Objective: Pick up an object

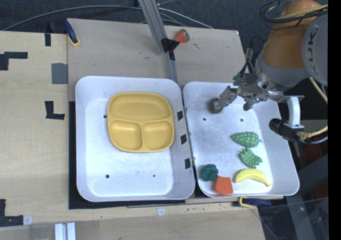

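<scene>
My gripper [232, 104] hangs over the far part of the right bin [282, 148], open, with nothing between its fingers. One fingertip [216, 106] reaches left, low over the bin floor. At the bin's near end lie a light green leafy piece [245, 138], a second green leafy piece [250, 157], a yellow banana [253, 176], an orange-red block [224, 185] and a dark green broccoli piece [208, 172]. All of them lie well apart from the gripper, toward the front.
A yellow divided plate [141, 120] lies in the left bin [85, 143]. A grey pole [152, 9] with a clamp stands behind the bins. The arm's orange wrist band [293, 31] is above the right bin's far corner.
</scene>
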`<move>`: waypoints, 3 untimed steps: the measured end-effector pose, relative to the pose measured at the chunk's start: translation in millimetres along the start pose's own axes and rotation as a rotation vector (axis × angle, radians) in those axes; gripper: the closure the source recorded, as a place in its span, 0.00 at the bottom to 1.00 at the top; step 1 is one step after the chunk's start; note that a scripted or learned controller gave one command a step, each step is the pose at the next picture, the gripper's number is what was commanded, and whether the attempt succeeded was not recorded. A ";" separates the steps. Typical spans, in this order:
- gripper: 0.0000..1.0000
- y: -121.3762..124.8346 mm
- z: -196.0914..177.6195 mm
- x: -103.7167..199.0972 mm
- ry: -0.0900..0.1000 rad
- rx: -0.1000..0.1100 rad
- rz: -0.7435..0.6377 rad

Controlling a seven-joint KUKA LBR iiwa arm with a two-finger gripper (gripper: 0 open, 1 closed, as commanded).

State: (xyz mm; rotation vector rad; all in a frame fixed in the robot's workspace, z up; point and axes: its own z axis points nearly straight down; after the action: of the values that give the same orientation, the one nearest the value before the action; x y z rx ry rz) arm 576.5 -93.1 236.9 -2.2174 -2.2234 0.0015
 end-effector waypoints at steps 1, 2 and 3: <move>0.00 0.0 0.0 -0.2 0.000 0.000 0.000; 0.00 -3.3 61.1 -7.5 -0.001 0.006 0.002; 0.00 1.7 123.6 -6.9 0.000 0.006 0.001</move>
State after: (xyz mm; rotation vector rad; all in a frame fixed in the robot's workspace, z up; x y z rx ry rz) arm 578.1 -99.9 113.3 -2.2161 -2.2192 0.0087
